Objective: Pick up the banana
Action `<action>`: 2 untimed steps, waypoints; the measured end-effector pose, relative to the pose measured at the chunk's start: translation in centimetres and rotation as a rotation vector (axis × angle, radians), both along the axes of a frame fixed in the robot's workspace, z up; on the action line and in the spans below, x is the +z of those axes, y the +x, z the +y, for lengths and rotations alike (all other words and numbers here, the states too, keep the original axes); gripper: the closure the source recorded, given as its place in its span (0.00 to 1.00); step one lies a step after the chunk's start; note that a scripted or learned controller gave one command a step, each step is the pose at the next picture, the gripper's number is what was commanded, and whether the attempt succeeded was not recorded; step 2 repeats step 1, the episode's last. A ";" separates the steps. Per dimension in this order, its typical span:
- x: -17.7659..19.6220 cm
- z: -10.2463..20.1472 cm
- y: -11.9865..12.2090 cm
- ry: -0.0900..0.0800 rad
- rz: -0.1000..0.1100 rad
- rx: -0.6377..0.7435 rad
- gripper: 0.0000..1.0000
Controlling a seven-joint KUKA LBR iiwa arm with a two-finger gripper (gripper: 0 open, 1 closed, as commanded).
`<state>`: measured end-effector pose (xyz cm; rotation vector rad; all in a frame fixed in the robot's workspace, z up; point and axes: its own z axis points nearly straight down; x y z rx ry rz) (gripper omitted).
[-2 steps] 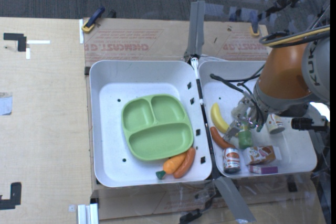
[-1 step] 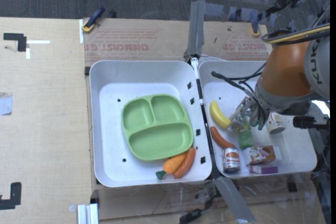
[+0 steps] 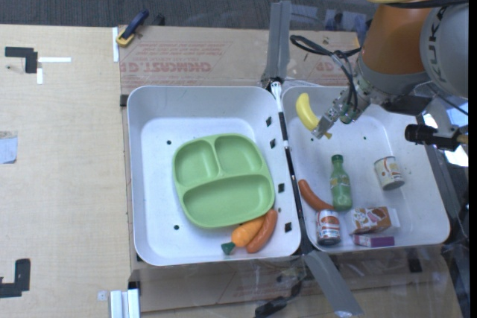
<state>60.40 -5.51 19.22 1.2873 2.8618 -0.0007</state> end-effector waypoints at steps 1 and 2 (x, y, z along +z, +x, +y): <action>-6.3 -4.9 5.1 0.000 0.006 0.187 1.00; -6.3 -4.9 5.1 0.000 0.006 0.187 1.00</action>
